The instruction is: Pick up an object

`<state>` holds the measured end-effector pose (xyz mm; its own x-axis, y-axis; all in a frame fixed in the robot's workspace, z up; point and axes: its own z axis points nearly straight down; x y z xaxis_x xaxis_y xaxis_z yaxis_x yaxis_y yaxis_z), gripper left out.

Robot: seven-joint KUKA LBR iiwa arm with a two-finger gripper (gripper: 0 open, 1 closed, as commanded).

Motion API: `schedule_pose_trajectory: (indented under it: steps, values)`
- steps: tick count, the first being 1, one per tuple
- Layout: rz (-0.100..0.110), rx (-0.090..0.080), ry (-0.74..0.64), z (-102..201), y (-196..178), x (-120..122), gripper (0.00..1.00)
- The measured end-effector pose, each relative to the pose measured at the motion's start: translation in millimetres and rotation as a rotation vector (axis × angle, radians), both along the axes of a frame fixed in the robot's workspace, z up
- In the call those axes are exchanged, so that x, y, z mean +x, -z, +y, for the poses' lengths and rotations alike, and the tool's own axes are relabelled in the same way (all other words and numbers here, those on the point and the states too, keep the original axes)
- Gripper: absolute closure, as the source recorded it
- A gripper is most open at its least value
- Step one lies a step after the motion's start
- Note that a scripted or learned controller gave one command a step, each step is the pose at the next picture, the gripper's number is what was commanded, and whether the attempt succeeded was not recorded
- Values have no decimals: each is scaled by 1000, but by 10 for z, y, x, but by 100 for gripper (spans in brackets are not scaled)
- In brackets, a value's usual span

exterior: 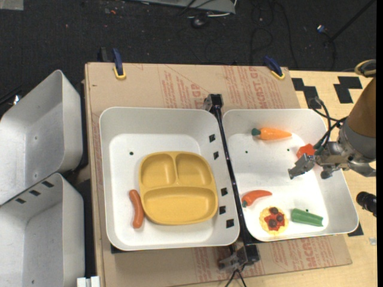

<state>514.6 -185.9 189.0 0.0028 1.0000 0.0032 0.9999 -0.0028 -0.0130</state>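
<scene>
The right bin holds an orange carrot, a small red piece, a red chili, a yellow disc with red dots and a green piece. My gripper hangs low over the right side of this bin, just below the small red piece. Its two dark fingers stand apart, open, with nothing between them. The chili lies to its lower left, the green piece below it.
The left bin holds a yellow divided plate and a brown sausage beside it. A black divider runs between the bins. Two spare white bins are stacked off the bench at the left.
</scene>
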Motion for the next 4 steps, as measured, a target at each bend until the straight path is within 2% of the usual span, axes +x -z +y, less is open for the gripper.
schedule_pose_trajectory:
  steps: [1,3,4]
  values:
    - [-12,-3,-3,2,-63,32,0]
    - [-8,-1,-1,65,997,-75,0]
    - [-13,-3,0,61,871,-63,100]
